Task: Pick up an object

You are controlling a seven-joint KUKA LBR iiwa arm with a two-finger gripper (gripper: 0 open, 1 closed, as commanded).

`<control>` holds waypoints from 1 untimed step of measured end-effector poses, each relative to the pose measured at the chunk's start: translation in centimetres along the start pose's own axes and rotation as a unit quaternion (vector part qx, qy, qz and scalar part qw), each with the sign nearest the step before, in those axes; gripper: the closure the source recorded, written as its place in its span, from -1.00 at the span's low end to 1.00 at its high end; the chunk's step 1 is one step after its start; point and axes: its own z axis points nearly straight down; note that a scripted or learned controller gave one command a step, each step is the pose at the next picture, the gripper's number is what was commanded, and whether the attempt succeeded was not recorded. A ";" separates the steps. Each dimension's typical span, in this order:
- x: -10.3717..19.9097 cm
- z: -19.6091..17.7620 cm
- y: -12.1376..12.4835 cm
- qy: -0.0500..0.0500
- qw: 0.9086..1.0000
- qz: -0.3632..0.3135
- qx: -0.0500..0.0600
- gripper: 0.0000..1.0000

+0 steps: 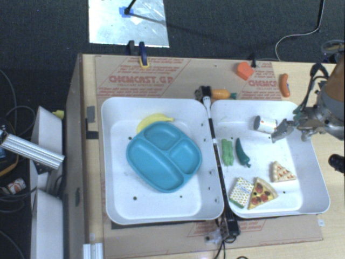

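The left bin (116, 144) carries a blue divided plate (163, 156). In the right bin (312, 182), green pieces (234, 151) lie near its left wall and a white cylinder (265, 124) towards its far edge. The tool (283, 129) hangs just right of that cylinder, gripping nothing; its opening I cannot tell. Centre over the cylinder before closing.

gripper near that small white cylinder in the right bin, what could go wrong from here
1. The gripper sits beside the small white cylinder, which lies on its side, so it may roll away when touched.
2. Both are close to the right white bin's far wall, so the fingers might strike it.
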 end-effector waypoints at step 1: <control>6.4 9.9 2.1 0.000 1.000 0.000 0.001 -1.00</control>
